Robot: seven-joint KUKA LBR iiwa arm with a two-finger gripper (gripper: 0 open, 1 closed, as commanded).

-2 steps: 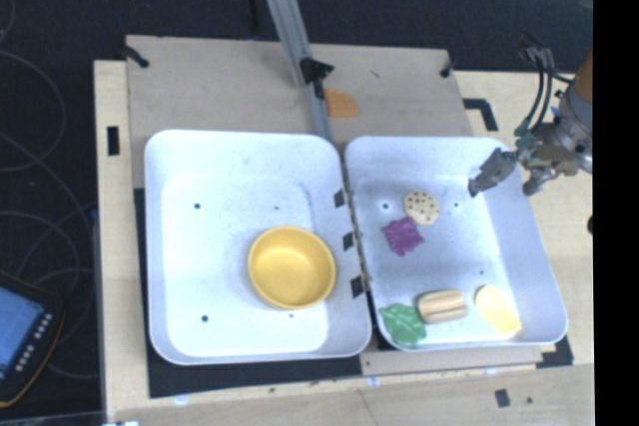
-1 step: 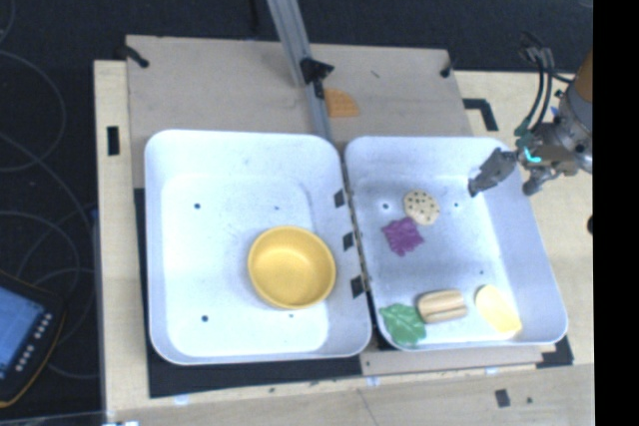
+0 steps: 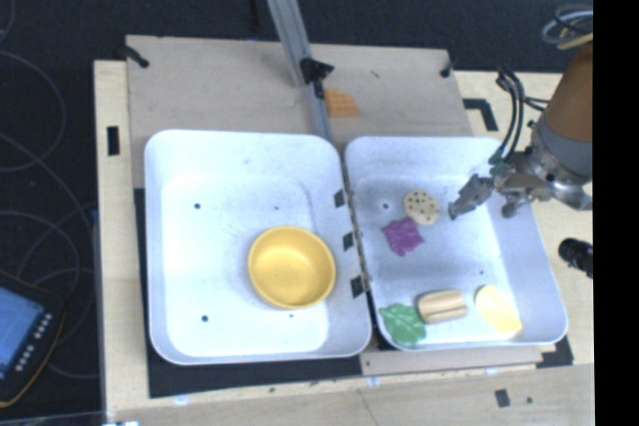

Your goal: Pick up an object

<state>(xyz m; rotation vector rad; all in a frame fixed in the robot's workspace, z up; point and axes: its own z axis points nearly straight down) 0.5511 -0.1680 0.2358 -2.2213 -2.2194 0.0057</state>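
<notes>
**Arm over the right bin, nothing held**

While the arm reaches in from the right, its gripper hangs above the upper right part of the right bin. Two dark fingers show, pointing left and down, spread apart with bare white bin floor between them, so the hand is released and grasps nothing.

Just left of the fingertips lies a small tan dotted disc, near them but not touching. Below and to the left of the disc sits a purple lump. Along the near wall of the same bin lie three things in a row: a green leafy piece in the left corner, a tan roll touching it, and a pale yellow piece just to the right of the roll.

The left bin holds a yellow bowl, upright, toward its near right side.
</notes>
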